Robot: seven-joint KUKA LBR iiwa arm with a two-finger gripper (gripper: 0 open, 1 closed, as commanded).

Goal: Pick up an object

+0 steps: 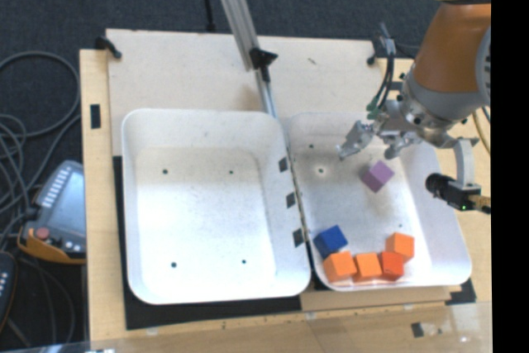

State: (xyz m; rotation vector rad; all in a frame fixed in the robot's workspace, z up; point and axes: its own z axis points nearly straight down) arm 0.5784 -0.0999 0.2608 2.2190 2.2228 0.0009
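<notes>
Above the right bin [430, 260], the pincer [376, 140] hangs over the bin's far half, its two fingers spread apart with nothing between them. One finger [354, 140] points toward the divider between the bins; the other sits nearer the arm's wrist.

Step in hand, as judged: approach. No object is gripped and none has left the bin floor.

Nearest candidate: the purple cube [378, 175], lying just nearside of the pincer, apart from it and apart from every other cube. The next move calls for shifting the pincer toward the bin's near edge until it is centred over the purple cube, lowering with the fingers spread, and closing on two opposite faces. The cube lies turned relative to the bin walls, so the wrist may need rotating to match.

Count, right bin:
- Purple cube: 1.
- Blue cube [331, 240]: 1, near the divider.
- Orange cubes [368, 264]: 4, clustered along the near wall, three of them touching in a row, one [402, 245] just behind the row's arm-side end.

Left bin [132, 128]: 1, holding no cubes. Both bins rest on the table [182, 62].
</notes>
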